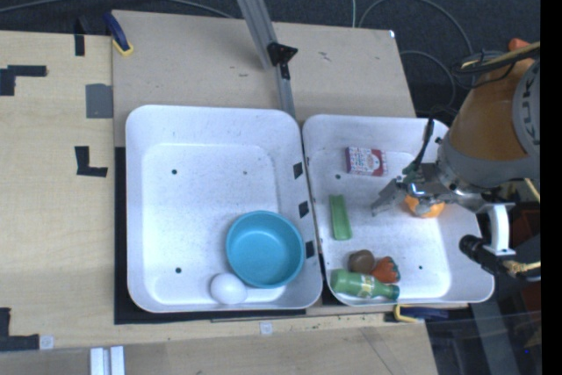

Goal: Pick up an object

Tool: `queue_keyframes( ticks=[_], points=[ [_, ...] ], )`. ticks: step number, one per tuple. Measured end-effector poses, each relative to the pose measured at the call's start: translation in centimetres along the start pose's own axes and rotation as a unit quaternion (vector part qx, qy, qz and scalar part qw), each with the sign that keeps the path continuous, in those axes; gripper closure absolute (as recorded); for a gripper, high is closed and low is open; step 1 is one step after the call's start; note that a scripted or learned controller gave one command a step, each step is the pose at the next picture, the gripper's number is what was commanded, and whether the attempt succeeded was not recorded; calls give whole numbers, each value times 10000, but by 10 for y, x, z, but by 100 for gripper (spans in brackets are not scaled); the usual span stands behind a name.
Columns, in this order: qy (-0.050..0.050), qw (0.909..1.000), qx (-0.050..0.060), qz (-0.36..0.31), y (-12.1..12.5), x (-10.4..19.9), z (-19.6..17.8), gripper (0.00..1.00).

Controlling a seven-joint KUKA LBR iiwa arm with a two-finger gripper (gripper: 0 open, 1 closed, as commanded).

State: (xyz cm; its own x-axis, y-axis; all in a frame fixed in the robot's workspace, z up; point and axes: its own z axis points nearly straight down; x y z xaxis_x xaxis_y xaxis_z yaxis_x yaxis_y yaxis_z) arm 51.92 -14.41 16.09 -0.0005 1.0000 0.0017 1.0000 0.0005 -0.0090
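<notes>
Your gripper hangs low in the right bin; whether it's open or closed, you cannot tell. An orange object sits just beside it, toward the arm. The green bar lies left of it, long axis running up-down. Also here: red carton, green bottle. The left bin holds a blue bowl and a white ball.

Glossy blue plastic bowl; matt, speckled white bins.
</notes>
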Motion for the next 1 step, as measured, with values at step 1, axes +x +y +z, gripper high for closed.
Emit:
queue_keyframes(
  ticks=[1],
  points=[
    [-2, 10000, -7, -2, -3, 1, 44, 0]
  ],
)
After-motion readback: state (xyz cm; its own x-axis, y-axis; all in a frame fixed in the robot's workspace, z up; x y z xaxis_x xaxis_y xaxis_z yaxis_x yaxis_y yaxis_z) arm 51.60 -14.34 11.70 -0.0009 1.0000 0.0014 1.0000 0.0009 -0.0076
